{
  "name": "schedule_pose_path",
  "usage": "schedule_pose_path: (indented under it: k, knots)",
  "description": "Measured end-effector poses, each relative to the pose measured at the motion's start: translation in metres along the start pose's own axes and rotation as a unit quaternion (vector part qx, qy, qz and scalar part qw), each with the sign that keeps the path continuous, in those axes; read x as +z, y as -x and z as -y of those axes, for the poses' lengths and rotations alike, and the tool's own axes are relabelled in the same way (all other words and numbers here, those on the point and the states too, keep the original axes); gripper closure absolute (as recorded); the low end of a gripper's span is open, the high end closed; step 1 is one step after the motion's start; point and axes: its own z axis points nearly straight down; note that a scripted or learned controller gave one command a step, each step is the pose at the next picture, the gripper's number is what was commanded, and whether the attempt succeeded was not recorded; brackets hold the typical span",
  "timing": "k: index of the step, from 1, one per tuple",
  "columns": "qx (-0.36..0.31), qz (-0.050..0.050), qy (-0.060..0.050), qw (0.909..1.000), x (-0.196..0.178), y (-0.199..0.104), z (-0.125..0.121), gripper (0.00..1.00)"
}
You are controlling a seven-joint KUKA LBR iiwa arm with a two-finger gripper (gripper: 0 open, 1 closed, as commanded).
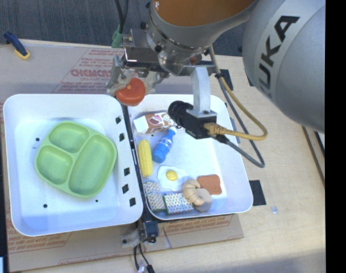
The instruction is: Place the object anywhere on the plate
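**Red toy carried at the divider between the bins**

The two-finger gripper (129,84) is clenched on a round red plastic tomato-like toy (131,92), above the far end of the divider. The green three-compartment plastic plate (76,158) lies in the left white bin (19,110). Lifted clear of the rim, the toy can probably travel left and nearer without snagging.

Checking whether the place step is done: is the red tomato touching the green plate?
Apart. The camera view shows the red tomato at the tool, above the bins' top edge, with bare white bin floor between it and the green plate.
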Motion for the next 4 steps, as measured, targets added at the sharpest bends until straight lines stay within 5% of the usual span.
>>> schedule_pose_path:
  k: [1, 2, 3, 4]
  knots:
    - [0.001, 0.000, 0.000, 1.0000, -0.013, 0.032, 0.049, 1.00]
    - [-0.001, 0.002, -0.002, 1.0000, 0.008, 0.017, 0.047, 1.00]
    - [0.001, 0.002, -0.004, 1.0000, 0.083, 0.008, -0.064, 1.00]
    - [0.000, 0.002, -0.003, 1.0000, 0.077, -0.003, 0.024, 1.00]
